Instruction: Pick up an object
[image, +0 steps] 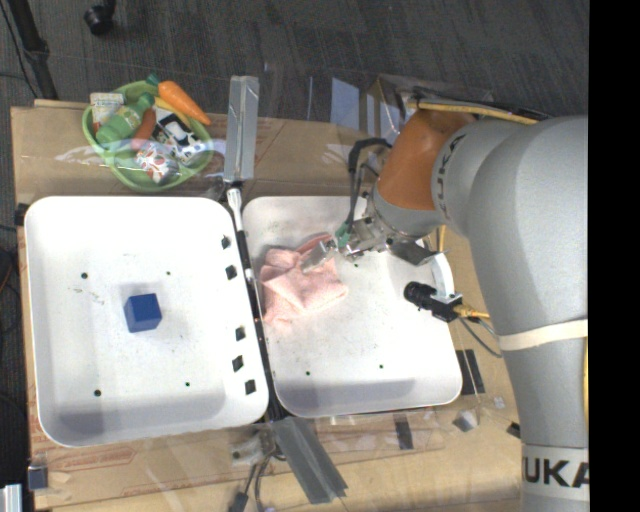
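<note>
The pincer (335, 245) sits low in the right bin (420, 375), at the upper right edge of a crumpled pink cloth (300, 285). How far apart its tips stand I cannot tell, nor whether any cloth is caught between them. The cloth lies near the bin's left wall. Behind the pincer rise the orange band (415, 165) and the grey arm (520, 220). In the left bin (60, 250) a blue cube (143, 311) rests alone. On the bench (50, 150) beyond, a green bowl (125, 172) holds toys.
</note>
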